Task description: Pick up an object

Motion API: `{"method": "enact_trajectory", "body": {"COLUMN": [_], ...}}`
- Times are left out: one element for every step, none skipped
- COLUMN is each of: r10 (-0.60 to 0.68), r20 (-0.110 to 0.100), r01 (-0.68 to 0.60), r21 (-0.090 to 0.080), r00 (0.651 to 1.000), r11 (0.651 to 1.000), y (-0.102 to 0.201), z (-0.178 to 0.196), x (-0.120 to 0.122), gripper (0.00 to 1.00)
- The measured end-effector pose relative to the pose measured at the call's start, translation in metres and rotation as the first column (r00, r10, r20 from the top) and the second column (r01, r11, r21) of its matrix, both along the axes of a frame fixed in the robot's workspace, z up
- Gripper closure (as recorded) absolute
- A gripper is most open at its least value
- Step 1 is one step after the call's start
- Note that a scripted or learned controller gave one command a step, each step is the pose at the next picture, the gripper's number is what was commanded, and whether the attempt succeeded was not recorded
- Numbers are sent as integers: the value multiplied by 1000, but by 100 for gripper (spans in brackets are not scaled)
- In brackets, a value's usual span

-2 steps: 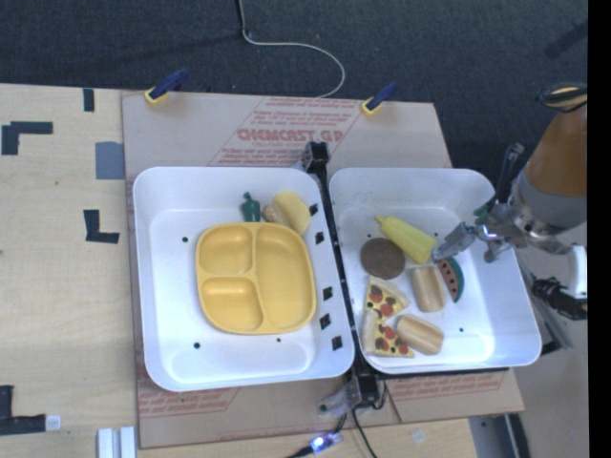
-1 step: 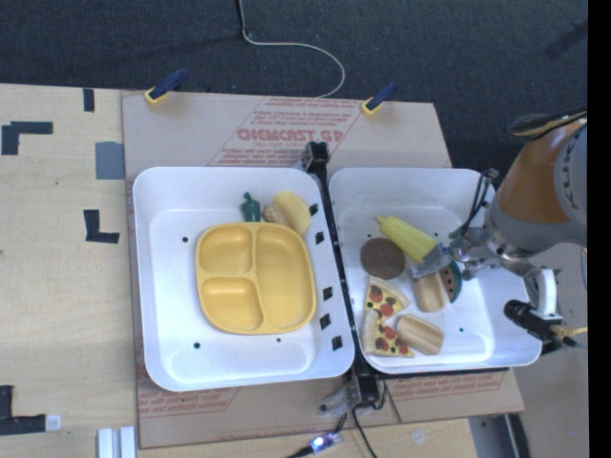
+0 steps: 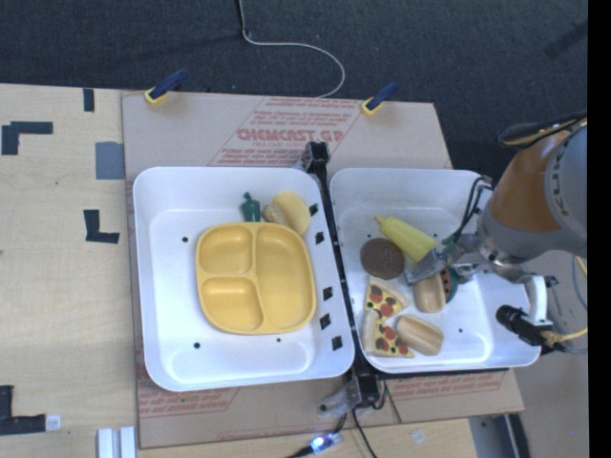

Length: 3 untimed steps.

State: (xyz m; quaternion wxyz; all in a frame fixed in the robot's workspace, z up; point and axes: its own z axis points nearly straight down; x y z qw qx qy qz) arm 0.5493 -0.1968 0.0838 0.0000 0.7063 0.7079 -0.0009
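Observation:
My gripper (image 3: 435, 269) is low in the right bin (image 3: 477, 346), reaching in from the right. It sits just above a tan bread roll (image 3: 429, 297) and close below a yellow banana (image 3: 405, 238). A brown round cookie (image 3: 381, 257) lies to its left. A pizza slice (image 3: 383, 321) and a second bread roll (image 3: 419, 334) lie nearer the front wall. Nothing can be seen held in the gripper.
The left bin (image 3: 162, 284) holds a yellow divided plate (image 3: 256, 278), with a pale yellow fruit (image 3: 289, 211) and a small green piece (image 3: 250, 206) behind it. The arm's grey and orange wrist (image 3: 535, 198) hangs over the right bin's right side.

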Motion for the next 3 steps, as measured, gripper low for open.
{"method": "enact_trajectory", "body": {"r10": [0, -3, -3], "r20": [1, 3, 4], "r01": [0, 3, 3], "r21": [0, 1, 0], "r00": [1000, 1000, 1000], "r11": [1000, 1000, 1000], "y": [0, -2, -10], "z": [11, 60, 110], "x": [0, -9, -13], "gripper": [100, 100, 100]}}
